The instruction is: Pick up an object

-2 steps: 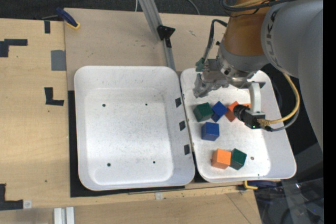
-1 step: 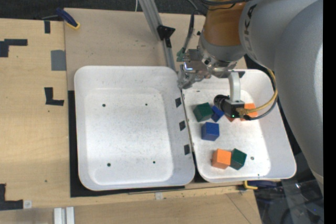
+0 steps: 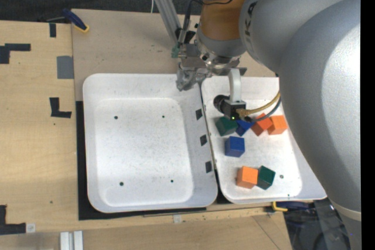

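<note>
Overhead, tan bench (image 3: pixel 35 143), two speckled white bins (image 3: pixel 140 143) side by side, hand (image 3: pixel 186 80) over their divide, grip unclear.

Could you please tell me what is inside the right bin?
Seven blocks show in the bin: a cluster of green, blue and two orange; a blue cube; an orange-green pair. The arm hides its far and right parts.

The arm (image 3: pixel 310 50) runs off the top and right edges. I note its bulk covers the right bin's (image 3: pixel 266 152) far-right rim and corner. The upper green block (image 3: pixel 224 126) and the upper blue block (image 3: pixel 244 125) are partly covered from above; I cannot tell whether they touch. Dark marks (image 3: pixel 203 139) between the bins are too small to identify. The tabletop (image 3: pixel 35 143) is cut off at left and bottom.
</note>
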{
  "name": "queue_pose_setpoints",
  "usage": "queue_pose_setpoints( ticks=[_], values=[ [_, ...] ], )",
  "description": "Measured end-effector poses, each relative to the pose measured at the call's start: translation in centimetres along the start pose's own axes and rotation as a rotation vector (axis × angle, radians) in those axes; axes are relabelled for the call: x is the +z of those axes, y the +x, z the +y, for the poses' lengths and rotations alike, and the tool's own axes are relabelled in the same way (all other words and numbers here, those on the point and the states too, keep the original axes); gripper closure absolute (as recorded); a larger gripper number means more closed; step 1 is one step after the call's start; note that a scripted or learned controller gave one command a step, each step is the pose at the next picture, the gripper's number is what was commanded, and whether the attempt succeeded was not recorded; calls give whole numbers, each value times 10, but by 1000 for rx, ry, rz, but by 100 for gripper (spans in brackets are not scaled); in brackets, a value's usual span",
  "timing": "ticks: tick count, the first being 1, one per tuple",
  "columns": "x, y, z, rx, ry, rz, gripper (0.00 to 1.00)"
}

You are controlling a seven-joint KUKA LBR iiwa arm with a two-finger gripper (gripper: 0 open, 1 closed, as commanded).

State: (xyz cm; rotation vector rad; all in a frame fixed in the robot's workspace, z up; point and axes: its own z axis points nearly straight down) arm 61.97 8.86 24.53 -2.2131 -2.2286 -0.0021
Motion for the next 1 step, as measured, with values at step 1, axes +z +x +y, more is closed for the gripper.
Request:
queue_pose_setpoints(
  ticks=[1],
  values=[
    [0, -4, -1, 5, 2, -3, 0]
  ],
)
